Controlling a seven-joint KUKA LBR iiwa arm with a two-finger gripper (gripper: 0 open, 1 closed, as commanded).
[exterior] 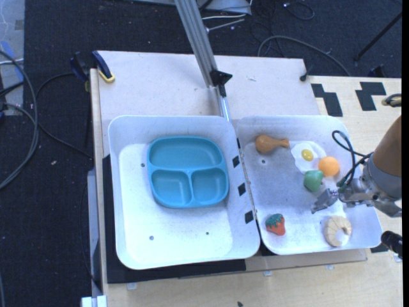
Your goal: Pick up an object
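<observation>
The right bin (281,171) holds several toy foods: a brown chicken drumstick (270,144), a fried egg (307,154), an orange fruit (329,165), a green piece (313,180), a red strawberry (275,224) and a pale pastry (336,230). My gripper (324,200) reaches in from the right and hangs over the bin floor between the green piece and the pastry. Its grey fingers point left and nothing shows between them.
In the left bin (128,235) lies a blue three-compartment tray (188,171). A slanted metal pole (198,37) rises from the back edge between the bins. Cables lie on the dark floor around the bench.
</observation>
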